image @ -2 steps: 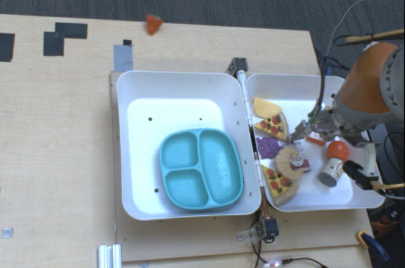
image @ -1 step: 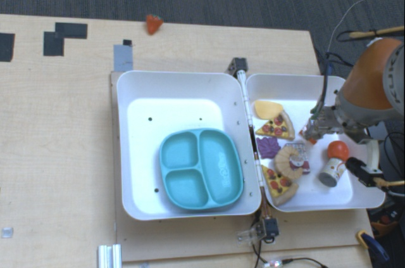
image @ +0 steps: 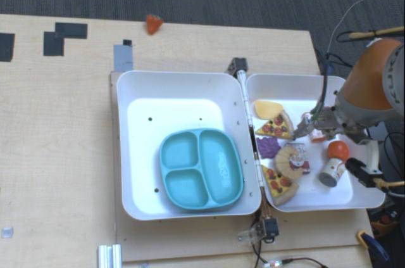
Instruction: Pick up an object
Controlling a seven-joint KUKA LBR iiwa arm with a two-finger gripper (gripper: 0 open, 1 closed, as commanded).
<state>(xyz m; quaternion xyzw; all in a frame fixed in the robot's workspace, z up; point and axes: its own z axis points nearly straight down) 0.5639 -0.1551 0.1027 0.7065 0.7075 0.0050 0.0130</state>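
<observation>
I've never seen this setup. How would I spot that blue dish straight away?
Find the two white bins; take the left bin. The blue dish lies toward its front right, a rounded tray split into three compartments. Unlike the toy food next door, it is plain light blue.

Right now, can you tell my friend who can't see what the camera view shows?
A grey robot arm with an orange band reaches from the right over the right white bin, which holds toy pizza slices, a purple piece and a small orange-capped bottle. The left white bin holds a blue three-part plastic tray.
</observation>
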